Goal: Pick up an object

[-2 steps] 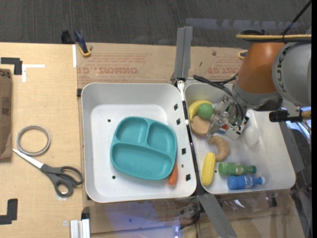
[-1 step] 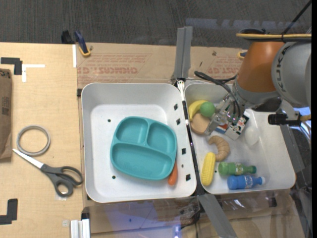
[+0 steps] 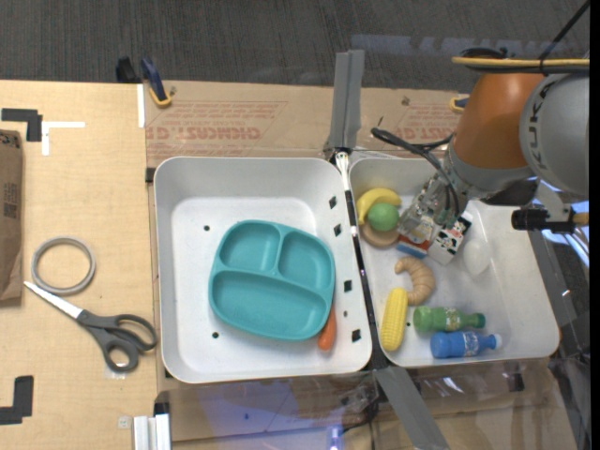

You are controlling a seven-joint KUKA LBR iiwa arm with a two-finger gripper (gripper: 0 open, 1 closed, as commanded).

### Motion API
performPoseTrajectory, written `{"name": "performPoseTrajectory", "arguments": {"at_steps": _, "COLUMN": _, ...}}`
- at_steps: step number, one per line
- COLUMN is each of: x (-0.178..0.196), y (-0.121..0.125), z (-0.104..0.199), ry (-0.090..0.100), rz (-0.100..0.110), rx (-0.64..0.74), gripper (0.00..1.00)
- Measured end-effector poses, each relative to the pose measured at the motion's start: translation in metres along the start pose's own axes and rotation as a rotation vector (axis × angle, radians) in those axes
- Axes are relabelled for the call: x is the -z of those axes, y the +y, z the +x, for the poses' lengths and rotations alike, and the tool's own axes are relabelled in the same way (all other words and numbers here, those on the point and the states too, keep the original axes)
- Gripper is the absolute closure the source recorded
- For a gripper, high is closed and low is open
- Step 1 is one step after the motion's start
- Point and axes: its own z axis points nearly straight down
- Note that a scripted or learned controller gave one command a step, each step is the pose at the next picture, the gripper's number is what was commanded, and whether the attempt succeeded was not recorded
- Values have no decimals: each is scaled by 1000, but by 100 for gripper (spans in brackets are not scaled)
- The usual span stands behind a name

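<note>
My gripper (image 3: 424,221) reaches down into the right bin (image 3: 525,279) near its upper middle. Its tip sits just right of a green ball-shaped fruit (image 3: 382,217) and a yellow banana (image 3: 377,199), above a small red and blue box (image 3: 412,246). A white block with dark spots (image 3: 454,236) lies right beside the tip. Lower in that bin are a tan croissant-shaped piece (image 3: 417,277), a yellow corn cob (image 3: 394,318), a green bottle (image 3: 448,320) and a blue bottle (image 3: 465,344). Nothing is seen held.
The left bin (image 3: 183,251) holds a teal divided plate (image 3: 273,280) with an orange carrot (image 3: 326,331) at its lower right edge. On the bench to the left lie scissors (image 3: 98,327) and a tape ring (image 3: 63,264). The arm's orange band (image 3: 502,120) hangs over the right bin's far corner.
</note>
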Motion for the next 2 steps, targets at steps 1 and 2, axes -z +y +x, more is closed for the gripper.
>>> {"name": "performPoseTrajectory", "arguments": {"at_steps": 1, "x": 81, "y": 50, "z": 39, "ry": 24, "rz": 11, "rx": -72, "gripper": 100}}
{"name": "performPoseTrajectory", "arguments": {"at_steps": 2, "x": 116, "y": 142, "z": 94, "ry": 24, "rz": 13, "rx": -189, "gripper": 100}}
